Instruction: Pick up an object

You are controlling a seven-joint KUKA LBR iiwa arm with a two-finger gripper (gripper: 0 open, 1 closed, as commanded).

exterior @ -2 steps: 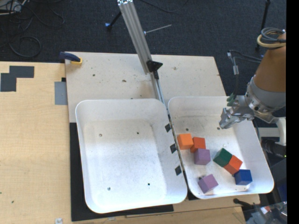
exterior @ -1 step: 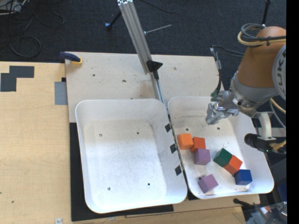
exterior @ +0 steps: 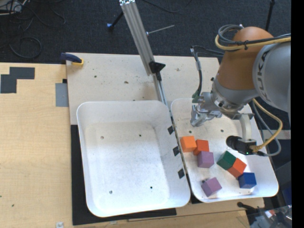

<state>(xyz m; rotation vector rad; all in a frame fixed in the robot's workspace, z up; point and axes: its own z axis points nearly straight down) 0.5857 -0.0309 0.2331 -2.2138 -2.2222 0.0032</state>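
The right bin [exterior: 266, 186] holds several small blocks. An orange block [exterior: 188, 143] and a red block [exterior: 203, 146] sit side by side near the bin's left wall. A purple block [exterior: 205, 159] lies just below them. Further right are a green block [exterior: 226, 160], an orange-red block [exterior: 238, 167] and a blue block [exterior: 247, 180]. A second purple block [exterior: 211, 186] lies near the front rim. My gripper [exterior: 198, 117] hangs over the back left of this bin, above and behind the orange block, with no block seen in it.
The left bin [exterior: 90, 113] adjoins the right one along a divider with black clips [exterior: 175, 151]. A slanted aluminium bar [exterior: 140, 37] rises behind the bins. Cables loop around the arm's wrist [exterior: 244, 139] at the right.
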